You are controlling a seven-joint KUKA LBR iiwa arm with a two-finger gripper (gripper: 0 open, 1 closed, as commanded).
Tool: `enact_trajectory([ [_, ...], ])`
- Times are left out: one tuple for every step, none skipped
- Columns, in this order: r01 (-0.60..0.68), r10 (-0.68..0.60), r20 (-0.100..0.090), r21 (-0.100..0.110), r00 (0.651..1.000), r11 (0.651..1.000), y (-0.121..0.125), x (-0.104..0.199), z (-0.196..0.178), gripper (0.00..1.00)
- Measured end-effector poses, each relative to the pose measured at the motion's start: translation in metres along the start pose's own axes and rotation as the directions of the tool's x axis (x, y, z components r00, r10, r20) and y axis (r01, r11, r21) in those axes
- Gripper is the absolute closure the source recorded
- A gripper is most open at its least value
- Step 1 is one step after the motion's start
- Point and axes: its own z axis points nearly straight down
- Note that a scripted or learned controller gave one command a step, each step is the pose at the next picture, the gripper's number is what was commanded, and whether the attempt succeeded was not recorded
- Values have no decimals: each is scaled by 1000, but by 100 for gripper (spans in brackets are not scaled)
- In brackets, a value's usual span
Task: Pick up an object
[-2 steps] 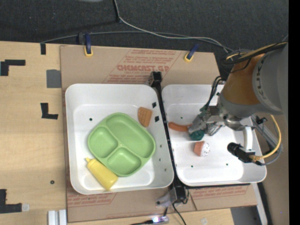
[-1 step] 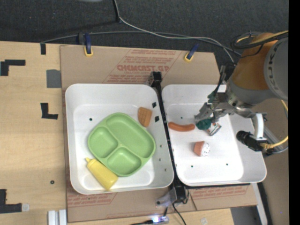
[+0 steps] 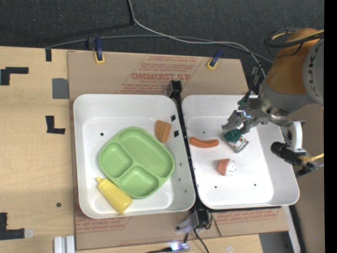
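Your gripper (image 3: 238, 132) sits low over the right bin (image 3: 263, 194), fingers closed around a small green object (image 3: 232, 136). Just beside that object lies a sausage (image 3: 203, 143); a strawberry-like piece (image 3: 226, 166) rests near, below it.

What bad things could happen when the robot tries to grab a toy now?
1. The gripper is over a small green and silver thing near the hot dog. It might bump the hot dog and roll it away.
2. The green thing looks small and tilted, so it could slip out.
3. The strawberry lies just below and could get nudged too.
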Motion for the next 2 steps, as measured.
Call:
enact_trajectory([
  [4, -4, -1, 5, 1000, 1000, -12, 53, 9, 100],
  [6, -6, -2, 5, 1000, 1000, -26, 116, 8, 100],
])
